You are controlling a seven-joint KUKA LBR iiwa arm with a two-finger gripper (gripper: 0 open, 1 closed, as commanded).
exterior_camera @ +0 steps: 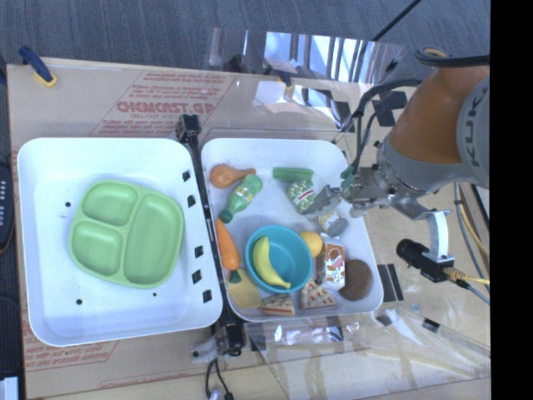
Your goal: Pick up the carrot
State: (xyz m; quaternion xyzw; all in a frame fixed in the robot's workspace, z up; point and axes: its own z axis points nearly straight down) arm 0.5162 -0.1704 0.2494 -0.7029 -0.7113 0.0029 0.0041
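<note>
1. Carrot (226, 244): orange, lying lengthwise along the left wall of the right bin (275, 146), tip toward the bin's far side. It touches or nearly touches the wall, w/ the blue bowl (279, 259) just beside it on the right. Judgement: little room for a finger on either side.
2. Gripper (326, 208): low over the right part of the right bin, near the green packet (300, 192) and a small grey item. Fingers look slightly apart, w/ nothing seen between them; not holding the carrot. Well apart from the carrot, bowl in between.
3. Arm reaches in from the right, orange band above the wrist; hence the gripper sits at the bin's near-arm side.
4. Blue bowl holds a banana (266, 262); around it: lemon, juice carton, brown cookie, waffle pieces, green bottle (242, 197), drumstick (229, 174). Crowded approx. everywhere but the far wall.
5. Left bin (37, 161): green divided plate (127, 233), compartments bare.
6. Stage (judgement): approach not yet made; next move needs travel left across the bowl, then descent aligned w/ the carrot's long axis.
</note>
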